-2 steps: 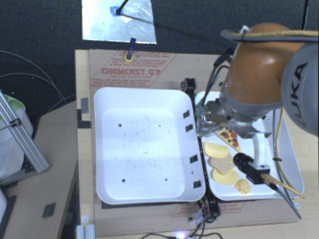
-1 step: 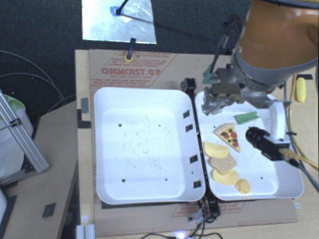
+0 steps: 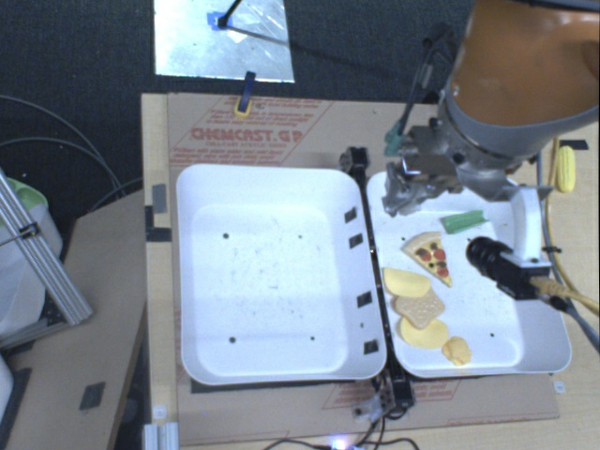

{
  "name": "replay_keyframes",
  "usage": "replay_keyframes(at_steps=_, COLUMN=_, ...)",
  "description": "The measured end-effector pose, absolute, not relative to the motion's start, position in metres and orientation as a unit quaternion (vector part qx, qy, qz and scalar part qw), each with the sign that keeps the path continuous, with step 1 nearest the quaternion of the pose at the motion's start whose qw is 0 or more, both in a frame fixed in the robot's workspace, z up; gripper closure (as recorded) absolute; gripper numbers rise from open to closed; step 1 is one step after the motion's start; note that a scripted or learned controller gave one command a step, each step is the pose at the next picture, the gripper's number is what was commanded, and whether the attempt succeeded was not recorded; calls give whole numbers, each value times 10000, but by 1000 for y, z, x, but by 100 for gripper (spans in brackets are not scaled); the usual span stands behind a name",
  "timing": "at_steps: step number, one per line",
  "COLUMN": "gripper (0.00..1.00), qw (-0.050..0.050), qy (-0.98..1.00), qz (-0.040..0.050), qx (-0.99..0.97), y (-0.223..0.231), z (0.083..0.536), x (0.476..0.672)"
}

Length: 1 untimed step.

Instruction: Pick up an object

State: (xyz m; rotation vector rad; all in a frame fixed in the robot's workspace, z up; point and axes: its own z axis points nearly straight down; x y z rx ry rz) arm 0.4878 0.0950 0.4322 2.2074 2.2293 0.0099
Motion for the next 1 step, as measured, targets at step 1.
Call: replay_keyframes(at_steps=1, gripper=100, qw=-34, qy=7083, qz=-49, qx=7059, y=128, z=291, x=485)
